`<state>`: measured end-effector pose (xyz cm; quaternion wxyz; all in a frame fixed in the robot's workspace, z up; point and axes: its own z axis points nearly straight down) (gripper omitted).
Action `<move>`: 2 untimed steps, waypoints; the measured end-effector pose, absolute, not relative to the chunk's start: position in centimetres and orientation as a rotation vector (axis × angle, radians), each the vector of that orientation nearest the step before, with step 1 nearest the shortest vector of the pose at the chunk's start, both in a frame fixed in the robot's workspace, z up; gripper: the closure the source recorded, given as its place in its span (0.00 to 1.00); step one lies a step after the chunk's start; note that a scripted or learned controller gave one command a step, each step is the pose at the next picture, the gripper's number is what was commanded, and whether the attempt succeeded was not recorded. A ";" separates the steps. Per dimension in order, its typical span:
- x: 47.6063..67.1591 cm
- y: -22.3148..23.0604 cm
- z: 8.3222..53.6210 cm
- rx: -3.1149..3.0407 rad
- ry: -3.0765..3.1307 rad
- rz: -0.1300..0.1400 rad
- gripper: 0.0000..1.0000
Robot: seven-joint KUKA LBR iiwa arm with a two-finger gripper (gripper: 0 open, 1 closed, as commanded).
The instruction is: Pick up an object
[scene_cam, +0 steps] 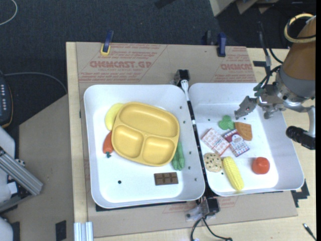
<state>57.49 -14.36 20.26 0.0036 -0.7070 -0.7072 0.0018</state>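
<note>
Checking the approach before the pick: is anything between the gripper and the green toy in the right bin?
Nothing visible. The gripper hangs just up and right of the green toy, with bare right bin floor between them. The orange cracker lies beside it.

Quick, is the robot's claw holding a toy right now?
Gripper: above the right bin, nothing seen between its fingers; open or shut cannot be told.
</note>
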 end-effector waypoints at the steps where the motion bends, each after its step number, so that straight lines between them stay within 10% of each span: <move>1: 57.7 -14.1 15.9 -2.217 -2.218 0.005 0.00; 2: 57.3 -14.8 11.2 -2.218 -2.216 0.006 0.00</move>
